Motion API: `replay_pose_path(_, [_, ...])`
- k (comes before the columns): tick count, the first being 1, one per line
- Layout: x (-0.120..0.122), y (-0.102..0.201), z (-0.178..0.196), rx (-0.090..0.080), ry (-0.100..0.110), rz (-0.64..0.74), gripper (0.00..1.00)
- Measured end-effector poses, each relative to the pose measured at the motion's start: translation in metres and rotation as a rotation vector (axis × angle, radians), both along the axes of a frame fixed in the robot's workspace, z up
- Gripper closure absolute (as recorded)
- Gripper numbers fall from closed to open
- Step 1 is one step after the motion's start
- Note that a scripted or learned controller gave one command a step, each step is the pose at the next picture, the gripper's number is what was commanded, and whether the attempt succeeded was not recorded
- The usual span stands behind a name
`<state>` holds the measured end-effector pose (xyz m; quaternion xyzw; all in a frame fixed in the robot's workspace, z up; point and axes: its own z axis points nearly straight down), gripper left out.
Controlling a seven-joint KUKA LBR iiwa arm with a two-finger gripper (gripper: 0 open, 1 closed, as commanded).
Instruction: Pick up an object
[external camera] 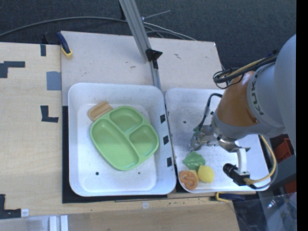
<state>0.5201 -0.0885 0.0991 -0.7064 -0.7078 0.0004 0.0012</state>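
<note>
Green leafy toy (194,160) is sitting in the right bin (183,105), near its front edge, just under the gripper (198,141); whether the jaws are released or clenched, I cannot tell. It is looking light and soft, best pinched across its middle. Beside it are lying a yellow lemon (206,173) and an orange pretzel (188,179). Left bin (77,129) is holding a green divided plate (124,137) and a tan block (99,110).

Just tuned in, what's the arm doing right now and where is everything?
The arm is reaching into the right bin, its tool low just above a green leafy item. Beside that lie a yellow lemon-like piece and an orange pretzel-like piece, near the bin's front edge. The left bin holds a green divided plate and a tan piece. No grasp is evident.
</note>
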Motion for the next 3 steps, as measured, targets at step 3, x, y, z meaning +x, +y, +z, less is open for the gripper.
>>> replay_pose_path(3, [0.002, -0.007, 0.141, -0.002, -0.005, 0.000, 1.00])
